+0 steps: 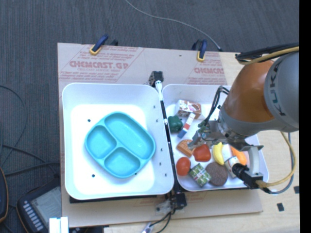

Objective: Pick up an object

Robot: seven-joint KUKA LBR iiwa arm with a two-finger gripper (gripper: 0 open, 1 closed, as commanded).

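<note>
Camera view: my gripper [206, 132] is low in the right shallow white bin [171, 144], over a heap of small toy foods; its state I cannot tell. A red tomato-like piece [202, 153] lies just below it, toward the bin's front edge. Left bin [77, 96] holds a blue three-compartment plastic tray [120, 144]. Both sit on a brown printed board [97, 64], over dark grey carpet [43, 13].
</note>
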